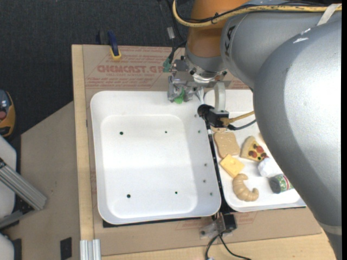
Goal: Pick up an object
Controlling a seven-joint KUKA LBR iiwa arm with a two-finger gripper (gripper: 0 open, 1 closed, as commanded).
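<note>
My gripper [179,95] hangs over the far rim of the left white bin [98,145], near its back right corner. A small green object [177,97] shows between the fingertips, and the fingers are shut on it. The right bin [271,203] holds a tan cracker slab [226,143], a pizza slice [254,149], a yellow cheese wedge [232,166], a croissant [245,188], a small white piece [267,168] and a dark can [279,184]. The big grey arm hides much of the right bin.
Both bins rest on a cardboard sheet [130,64]. A blue and yellow clamp [114,45] sits at its far edge. The arm's grey body spans the right side above the right bin.
</note>
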